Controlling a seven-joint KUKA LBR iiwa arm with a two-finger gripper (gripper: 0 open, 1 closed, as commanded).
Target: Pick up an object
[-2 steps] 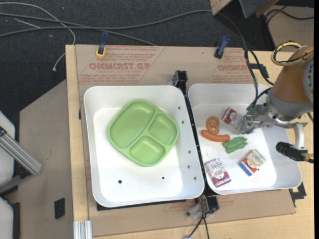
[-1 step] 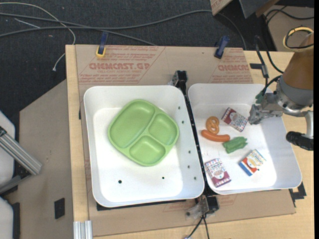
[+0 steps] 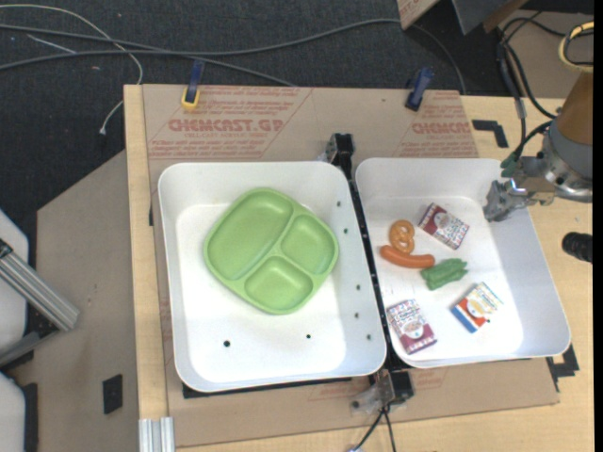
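I am hovering my grey two-finger gripper [image 3: 501, 202] by the right white bin's [image 3: 537, 281] far edge, apparently holding nothing, though I cannot tell its spread; the nearest small red-and-white carton [image 3: 444, 226] is lying flat, so I risk closing on air

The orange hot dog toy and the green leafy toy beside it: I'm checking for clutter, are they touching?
Cannot tell: in the camera view the orange hot dog toy ends right at the green leafy toy, with no plain gap.
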